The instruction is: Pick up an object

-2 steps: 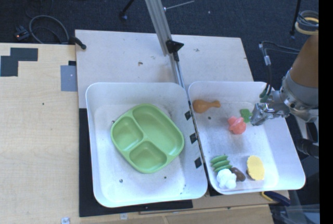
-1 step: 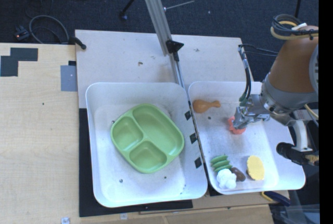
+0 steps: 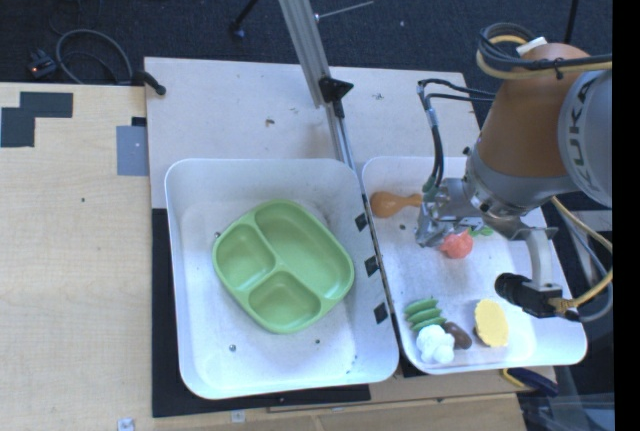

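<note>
My gripper (image 3: pixel 437 227) hangs low in the right bin (image 3: pixel 400 319), near its upper middle. A small red tomato-like toy (image 3: pixel 458 245) lies right beside the gripper, touching or nearly touching it on its right. An orange-brown spoon-shaped toy (image 3: pixel 392 203) rests just left of the gripper. Near the bin's front lie a green pea pod (image 3: pixel 421 310), a white lumpy toy (image 3: pixel 434 343), a small brown piece (image 3: pixel 459 333) and a yellow round toy (image 3: pixel 491 322).
The left bin (image 3: pixel 190 319) holds a green divided plate (image 3: pixel 283 265). A metal rail (image 3: pixel 305 24) slants down to the divider between the bins. The bulky arm (image 3: pixel 535 129) covers the right bin's upper right part.
</note>
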You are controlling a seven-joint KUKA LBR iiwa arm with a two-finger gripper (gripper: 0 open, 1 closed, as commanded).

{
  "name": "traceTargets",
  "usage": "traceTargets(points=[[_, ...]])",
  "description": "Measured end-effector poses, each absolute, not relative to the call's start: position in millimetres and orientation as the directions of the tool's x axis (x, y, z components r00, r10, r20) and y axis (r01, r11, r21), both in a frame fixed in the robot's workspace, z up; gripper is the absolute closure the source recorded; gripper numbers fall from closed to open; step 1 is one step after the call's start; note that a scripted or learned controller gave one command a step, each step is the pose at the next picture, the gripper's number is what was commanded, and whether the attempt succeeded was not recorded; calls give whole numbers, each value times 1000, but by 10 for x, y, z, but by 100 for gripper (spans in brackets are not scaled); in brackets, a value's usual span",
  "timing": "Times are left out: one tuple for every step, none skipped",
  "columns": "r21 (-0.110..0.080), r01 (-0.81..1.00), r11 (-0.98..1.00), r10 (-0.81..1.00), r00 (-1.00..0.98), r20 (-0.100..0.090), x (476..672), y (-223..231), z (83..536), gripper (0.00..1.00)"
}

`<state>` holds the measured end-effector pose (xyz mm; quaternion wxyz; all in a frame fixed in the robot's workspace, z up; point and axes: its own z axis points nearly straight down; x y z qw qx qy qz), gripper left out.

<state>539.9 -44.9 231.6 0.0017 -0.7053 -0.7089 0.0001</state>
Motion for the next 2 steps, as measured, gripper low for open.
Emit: traceTargets(points=[[-4, 1000, 5, 1000, -5, 3, 5278, 162, 2354, 100], [-6, 1000, 3, 1000, -3, 2, 5158, 654, 2237, 100]])
